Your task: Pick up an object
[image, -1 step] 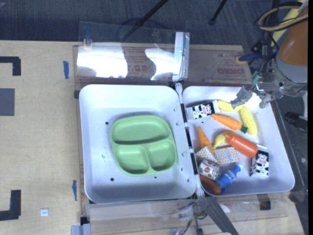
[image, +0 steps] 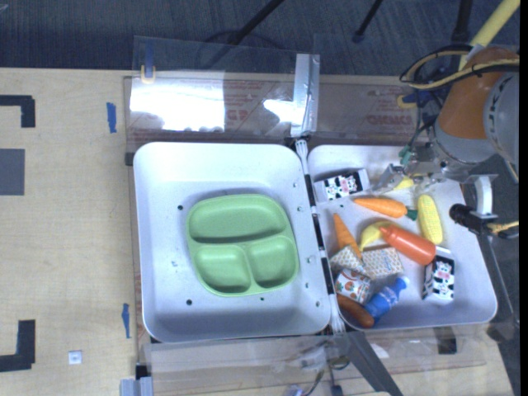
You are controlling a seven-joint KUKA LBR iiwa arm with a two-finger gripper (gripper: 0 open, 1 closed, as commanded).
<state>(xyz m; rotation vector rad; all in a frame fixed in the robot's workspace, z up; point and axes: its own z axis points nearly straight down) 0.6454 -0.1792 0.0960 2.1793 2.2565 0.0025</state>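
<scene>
Fingers: metal tips low over back of right bin; you can't tell their spread. Nothing visibly between them.

Your pick objects all in right bin: two carrots, one just beside tips, other near divider; one corn cob; one orange bottle; two cow-print cartons; one blue bottle; small boxes mid-pile.

Left bin: one green sectioned tray.

Worktop pale wood, black markers, blue tape. Dark carpet behind, stand legs.
</scene>
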